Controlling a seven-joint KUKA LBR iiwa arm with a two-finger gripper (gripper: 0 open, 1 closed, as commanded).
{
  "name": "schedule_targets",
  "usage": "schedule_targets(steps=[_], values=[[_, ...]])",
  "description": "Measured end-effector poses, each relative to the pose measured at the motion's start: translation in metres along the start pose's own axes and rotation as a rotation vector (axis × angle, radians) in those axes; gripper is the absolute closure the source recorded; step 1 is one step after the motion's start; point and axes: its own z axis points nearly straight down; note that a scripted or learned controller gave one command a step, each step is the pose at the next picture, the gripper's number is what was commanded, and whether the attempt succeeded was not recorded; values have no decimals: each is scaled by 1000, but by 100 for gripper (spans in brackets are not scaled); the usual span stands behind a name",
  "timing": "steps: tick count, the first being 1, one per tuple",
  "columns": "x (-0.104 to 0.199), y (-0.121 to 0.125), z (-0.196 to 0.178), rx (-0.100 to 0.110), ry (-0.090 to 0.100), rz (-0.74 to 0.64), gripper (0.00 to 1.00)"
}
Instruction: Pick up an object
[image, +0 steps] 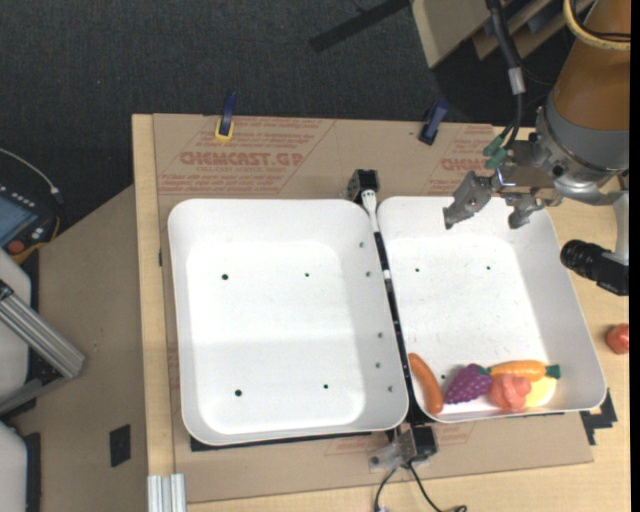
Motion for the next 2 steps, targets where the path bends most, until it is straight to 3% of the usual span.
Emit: schedule_targets(steps=[1,2], values=[[-51,-49,174,38,-1,15,0],[-48,-44,165,19,-2,9,0]])
